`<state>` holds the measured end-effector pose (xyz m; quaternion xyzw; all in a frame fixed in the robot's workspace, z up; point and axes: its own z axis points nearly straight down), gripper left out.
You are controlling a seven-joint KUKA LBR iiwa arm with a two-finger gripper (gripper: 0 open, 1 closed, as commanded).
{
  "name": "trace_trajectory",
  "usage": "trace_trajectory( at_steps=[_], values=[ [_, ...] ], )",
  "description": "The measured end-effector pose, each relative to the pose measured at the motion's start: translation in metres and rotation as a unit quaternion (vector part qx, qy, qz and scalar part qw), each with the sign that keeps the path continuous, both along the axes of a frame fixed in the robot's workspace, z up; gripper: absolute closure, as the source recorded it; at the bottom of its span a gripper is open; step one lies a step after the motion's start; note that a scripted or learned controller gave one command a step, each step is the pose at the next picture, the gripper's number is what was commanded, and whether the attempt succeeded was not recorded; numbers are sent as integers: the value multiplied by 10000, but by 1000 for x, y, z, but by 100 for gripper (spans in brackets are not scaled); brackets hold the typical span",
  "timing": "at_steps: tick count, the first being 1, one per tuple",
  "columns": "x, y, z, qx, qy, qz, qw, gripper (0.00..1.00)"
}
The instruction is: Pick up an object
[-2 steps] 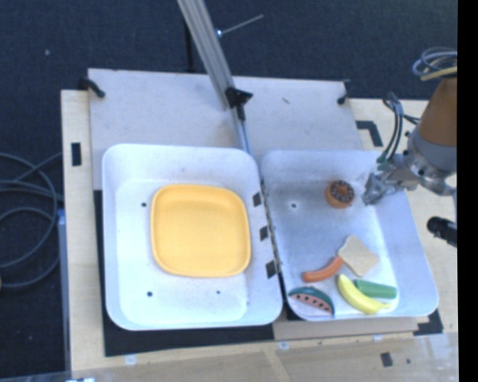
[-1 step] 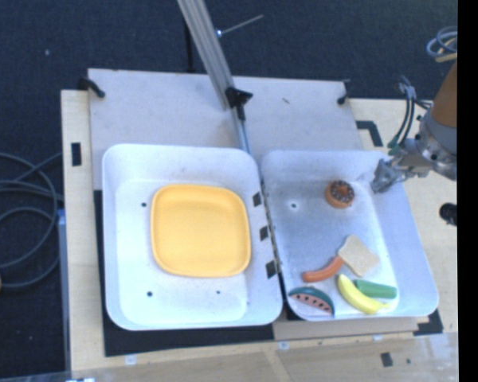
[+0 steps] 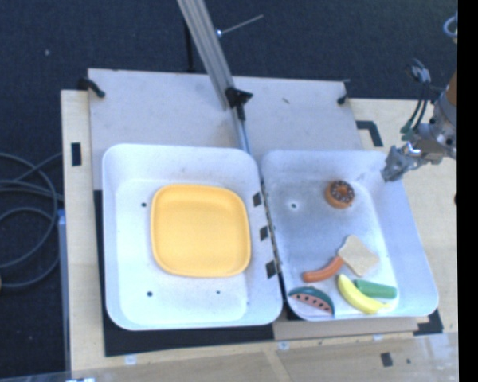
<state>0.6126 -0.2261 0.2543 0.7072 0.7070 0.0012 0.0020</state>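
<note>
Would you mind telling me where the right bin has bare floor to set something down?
The right bin is bare along its left side, between the divider and the donut. Its lower right is crowded: bread slice, sausage, banana, green piece, watermelon slice.

the pale wooden bench [image 3: 76, 213] carries a grey board [image 3: 167, 106]. two white bins sit side by side on it, left bin [image 3: 127, 293] at nine o'clock, right bin [image 3: 402, 237] at three.
</note>
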Motion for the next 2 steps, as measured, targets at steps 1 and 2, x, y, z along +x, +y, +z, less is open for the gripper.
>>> trace_trajectory(
  at_steps=[1,2],
  values=[
    [0,-1,41,0,2,1,10000,100],
    [-3,47,34,6,20,14,10000,100]
  ],
)
